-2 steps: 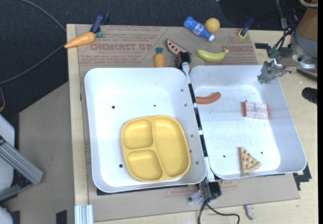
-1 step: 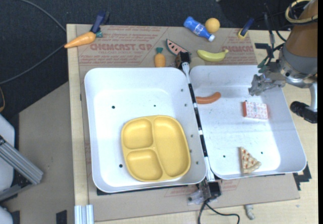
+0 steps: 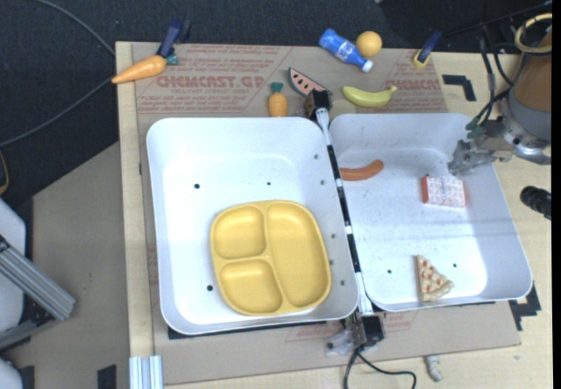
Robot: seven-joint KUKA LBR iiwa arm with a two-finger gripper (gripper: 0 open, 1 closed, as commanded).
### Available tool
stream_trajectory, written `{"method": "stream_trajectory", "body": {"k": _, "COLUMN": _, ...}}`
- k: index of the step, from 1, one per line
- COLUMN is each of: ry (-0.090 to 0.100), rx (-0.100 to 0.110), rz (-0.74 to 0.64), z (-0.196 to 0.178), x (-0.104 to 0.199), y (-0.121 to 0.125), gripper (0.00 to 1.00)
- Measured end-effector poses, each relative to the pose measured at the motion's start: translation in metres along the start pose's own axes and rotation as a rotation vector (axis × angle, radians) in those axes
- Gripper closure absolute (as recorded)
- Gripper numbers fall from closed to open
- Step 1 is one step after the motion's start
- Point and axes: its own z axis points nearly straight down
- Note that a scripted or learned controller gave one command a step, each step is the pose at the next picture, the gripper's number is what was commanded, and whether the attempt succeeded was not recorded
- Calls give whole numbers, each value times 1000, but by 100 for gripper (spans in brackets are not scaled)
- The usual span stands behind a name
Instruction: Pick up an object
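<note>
Over the right bin's (image 3: 491,208) far right edge your gripper (image 3: 466,158) hangs, its grip unreadable; drop squarely onto the red-and-white block (image 3: 443,191) just near-left; avoid the wall.

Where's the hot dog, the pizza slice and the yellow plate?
Hot dog (image 3: 361,171), camera view, on its middle.
Pizza slice (image 3: 431,279), camera view, on its topping.
Yellow plate (image 3: 296,256), camera view, on its big compartment.

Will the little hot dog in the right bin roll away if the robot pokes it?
Probably. The hot dog looks round and smooth, so a sideways poke would likely roll it across the flat right bin. It looks small and probably light. Its glossy skin might slip in the gripper.
</note>
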Motion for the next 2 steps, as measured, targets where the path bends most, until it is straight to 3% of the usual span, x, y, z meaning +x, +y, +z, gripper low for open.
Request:
{"method": "stream_trajectory", "body": {"k": 1, "ry": 1, "rx": 0, "rz": -2, "z": 17, "x": 40, "y": -1, "gripper": 100}}
{"method": "stream_trajectory", "body": {"k": 2, "ry": 0, "rx": 1, "rz": -1, "z": 30, "x": 0, "y": -18, "gripper": 100}}
